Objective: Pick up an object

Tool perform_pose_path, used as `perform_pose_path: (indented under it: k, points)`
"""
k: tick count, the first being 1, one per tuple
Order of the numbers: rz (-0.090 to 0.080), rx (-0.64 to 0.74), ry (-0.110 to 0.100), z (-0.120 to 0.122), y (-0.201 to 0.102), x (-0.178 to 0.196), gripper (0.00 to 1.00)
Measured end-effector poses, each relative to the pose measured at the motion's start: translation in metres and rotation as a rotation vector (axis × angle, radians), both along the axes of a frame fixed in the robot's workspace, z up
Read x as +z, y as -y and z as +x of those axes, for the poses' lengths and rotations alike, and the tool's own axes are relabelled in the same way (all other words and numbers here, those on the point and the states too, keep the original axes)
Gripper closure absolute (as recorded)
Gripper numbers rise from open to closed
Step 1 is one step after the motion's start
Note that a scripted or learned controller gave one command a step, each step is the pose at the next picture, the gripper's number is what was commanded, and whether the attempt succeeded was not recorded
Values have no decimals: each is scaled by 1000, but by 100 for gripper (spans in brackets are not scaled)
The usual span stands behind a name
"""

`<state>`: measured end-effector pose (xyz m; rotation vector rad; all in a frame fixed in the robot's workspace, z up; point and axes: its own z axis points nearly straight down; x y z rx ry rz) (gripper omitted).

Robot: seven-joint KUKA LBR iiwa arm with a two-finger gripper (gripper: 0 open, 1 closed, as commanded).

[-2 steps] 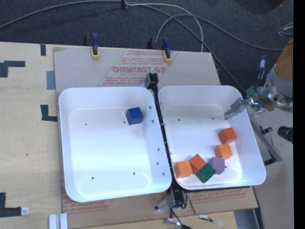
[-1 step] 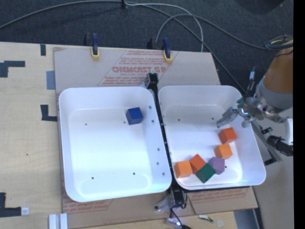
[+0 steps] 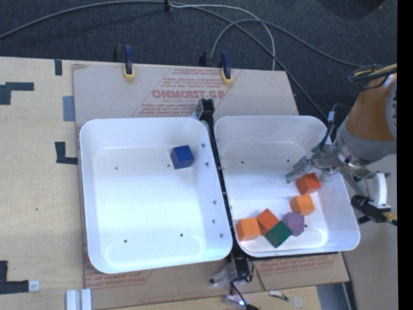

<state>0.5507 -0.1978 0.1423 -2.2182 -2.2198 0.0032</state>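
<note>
My gripper (image 3: 306, 172) hangs low over the right side of the right bin (image 3: 271, 126), reaching in from the right. An orange cube (image 3: 308, 184) lies tilted directly under it, touching or nearly touching the gripper; whether it is gripped is unclear. Another orange cube (image 3: 302, 205) sits just below that. Near the front wall of the right bin lie an orange cube (image 3: 248, 228), a red-orange cube (image 3: 267, 220), a green cube (image 3: 278, 234) and a purple cube (image 3: 294, 223), all packed close. A blue cube (image 3: 182, 156) rests alone in the left bin (image 3: 103, 131), near its back right.
A black divider (image 3: 218, 173) runs between the two bins. Both stand on a cardboard sheet (image 3: 187, 92) held by two clamps at the back. Cables trail over the dark floor behind the bench. The arm's orange band (image 3: 371, 112) sits above the right bin's right wall.
</note>
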Motion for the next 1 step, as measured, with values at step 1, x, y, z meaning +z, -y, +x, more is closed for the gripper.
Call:
perform_pose_path:
  k: [1]
  points:
    - [-1,0,3,1,0,12,100]
